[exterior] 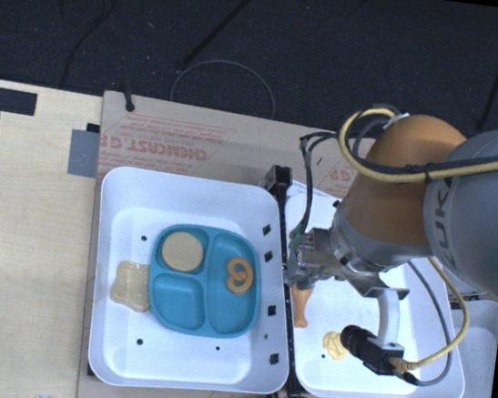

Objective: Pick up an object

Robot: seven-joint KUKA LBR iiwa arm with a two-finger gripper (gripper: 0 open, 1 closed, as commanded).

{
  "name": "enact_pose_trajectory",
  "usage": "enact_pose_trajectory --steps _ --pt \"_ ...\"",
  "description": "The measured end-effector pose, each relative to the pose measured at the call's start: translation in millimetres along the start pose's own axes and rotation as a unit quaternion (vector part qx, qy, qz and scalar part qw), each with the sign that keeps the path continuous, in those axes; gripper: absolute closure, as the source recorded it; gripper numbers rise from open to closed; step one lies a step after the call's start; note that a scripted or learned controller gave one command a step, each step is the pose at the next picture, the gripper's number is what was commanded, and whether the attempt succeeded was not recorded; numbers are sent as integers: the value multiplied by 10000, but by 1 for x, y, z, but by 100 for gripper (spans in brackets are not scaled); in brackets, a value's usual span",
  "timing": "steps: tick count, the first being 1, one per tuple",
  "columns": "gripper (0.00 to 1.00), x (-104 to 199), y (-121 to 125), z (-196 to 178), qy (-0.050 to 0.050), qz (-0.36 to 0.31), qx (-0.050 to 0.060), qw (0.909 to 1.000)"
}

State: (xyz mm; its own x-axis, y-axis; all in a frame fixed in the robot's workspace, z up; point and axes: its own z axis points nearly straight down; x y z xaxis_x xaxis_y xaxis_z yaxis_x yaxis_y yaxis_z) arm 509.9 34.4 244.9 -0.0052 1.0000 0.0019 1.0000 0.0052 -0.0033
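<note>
Over the right bin (442,395), near its left wall, the gripper (299,267) is lowered from the grey and orange arm (414,198). Whether anything is grasped cannot be told, since the wrist hides that part. An orange carrot-like piece (300,307) lies just beneath it, and a pale yellow item (333,344) rests nearby. No object is seen lifted, so the pick is judged not yet done. A blue divided plate (201,311) with a pretzel (239,275) sits in the left bin (108,348).

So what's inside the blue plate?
The blue plate has three sections. A round tan cookie sits in the top-left one and a small pretzel in the right one. The big bottom section looks bare. Whatever lies under the plate is covered.
</note>
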Motion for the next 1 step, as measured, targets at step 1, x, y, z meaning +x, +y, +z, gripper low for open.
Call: enact_pose_trajectory --steps 1 --pt "100 54 12 16 -5 5 7 10000"
